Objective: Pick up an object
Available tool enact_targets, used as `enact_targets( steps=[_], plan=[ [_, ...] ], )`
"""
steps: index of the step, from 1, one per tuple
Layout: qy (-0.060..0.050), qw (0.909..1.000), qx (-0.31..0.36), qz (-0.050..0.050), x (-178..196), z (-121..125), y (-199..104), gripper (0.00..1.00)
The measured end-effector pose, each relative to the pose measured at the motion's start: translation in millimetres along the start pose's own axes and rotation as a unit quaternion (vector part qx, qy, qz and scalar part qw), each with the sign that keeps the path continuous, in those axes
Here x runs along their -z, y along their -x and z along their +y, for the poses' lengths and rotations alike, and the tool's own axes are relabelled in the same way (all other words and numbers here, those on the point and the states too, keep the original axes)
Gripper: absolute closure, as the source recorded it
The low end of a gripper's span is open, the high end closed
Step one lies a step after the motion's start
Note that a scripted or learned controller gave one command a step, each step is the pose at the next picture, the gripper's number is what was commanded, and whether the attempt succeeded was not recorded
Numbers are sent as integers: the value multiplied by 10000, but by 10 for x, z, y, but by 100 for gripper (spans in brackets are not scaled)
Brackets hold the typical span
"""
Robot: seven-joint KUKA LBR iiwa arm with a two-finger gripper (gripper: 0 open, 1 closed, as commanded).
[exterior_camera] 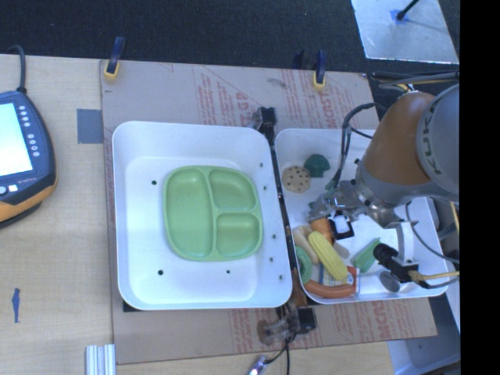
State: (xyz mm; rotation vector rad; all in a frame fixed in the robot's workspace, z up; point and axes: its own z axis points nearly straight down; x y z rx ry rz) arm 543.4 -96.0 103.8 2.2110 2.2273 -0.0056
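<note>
A single camera watches me from above the bench [62, 233], fixed and looking down at a slant. It stands far enough back to take in both white bins side by side: the left bin [129, 209] with its green divided plate [211, 212] sits near the middle of the frame, and the right bin [293, 143] lies toward the right edge. My arm [406, 143] enters from that right side. Dark floor [195, 14] runs along the top, so the lens probably tilts away from the near bench edge.
</note>
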Motion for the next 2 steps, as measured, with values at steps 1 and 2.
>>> enact_targets(
  steps=[1,2],
  plan=[
    [-9,10000,-9,28,889,196,-744,100],
    [-10,10000,-15,25,1217,222,-855,100]
  ],
)
